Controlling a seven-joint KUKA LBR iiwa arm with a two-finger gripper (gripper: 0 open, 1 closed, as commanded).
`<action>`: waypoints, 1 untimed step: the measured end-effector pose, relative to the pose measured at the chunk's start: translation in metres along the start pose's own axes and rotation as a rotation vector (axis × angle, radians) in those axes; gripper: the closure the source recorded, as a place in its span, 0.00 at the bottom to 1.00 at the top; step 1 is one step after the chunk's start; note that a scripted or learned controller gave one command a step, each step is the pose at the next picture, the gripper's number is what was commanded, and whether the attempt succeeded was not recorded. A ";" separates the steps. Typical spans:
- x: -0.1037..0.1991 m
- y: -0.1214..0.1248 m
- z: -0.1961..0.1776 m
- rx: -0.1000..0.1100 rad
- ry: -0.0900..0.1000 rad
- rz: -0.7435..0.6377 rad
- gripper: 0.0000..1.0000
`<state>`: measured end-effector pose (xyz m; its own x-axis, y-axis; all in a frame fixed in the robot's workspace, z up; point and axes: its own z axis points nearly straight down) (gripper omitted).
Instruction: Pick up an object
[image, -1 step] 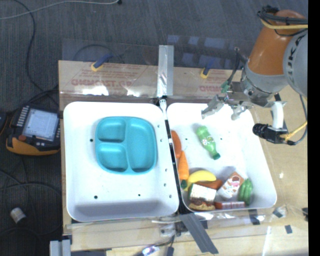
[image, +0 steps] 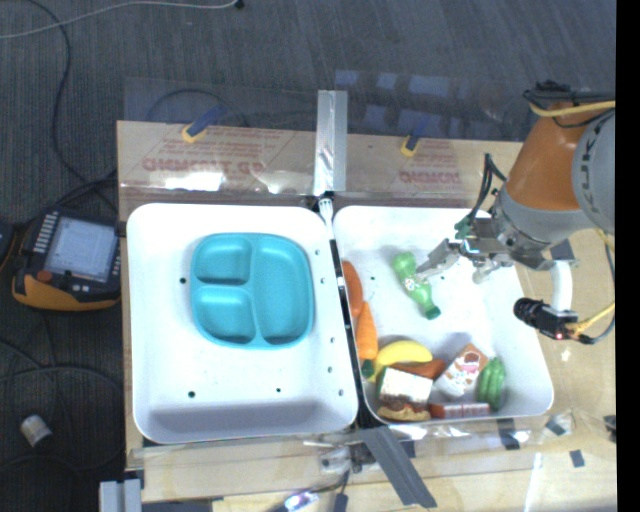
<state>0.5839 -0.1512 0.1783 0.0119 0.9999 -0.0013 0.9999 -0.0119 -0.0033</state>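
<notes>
The right bin (image: 520, 330) holds a green bottle (image: 415, 284) lying near its middle. An orange carrot (image: 357, 305) lies along its left wall. At its front sit a yellow banana (image: 404, 353), a sandwich (image: 405, 390), a small red-and-white carton (image: 463, 373) and a green pepper (image: 492, 378). My gripper (image: 461, 264) hangs over the back right of this bin, just right of and above the green bottle. Its fingers are spread open with nothing between them.
The left bin (image: 160, 390) carries a blue divided tray (image: 250, 288). A metal divider (image: 330, 140) stands at the back between the bins. A black cable end (image: 540, 315) hangs by the right bin's right wall. A handheld pendant (image: 65, 260) lies on the floor at left.
</notes>
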 end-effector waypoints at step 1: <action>0.012 0.031 0.089 -0.014 -0.004 0.026 0.00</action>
<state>0.6146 -0.1399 0.0896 0.0382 0.9993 -0.0051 0.9992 -0.0381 0.0104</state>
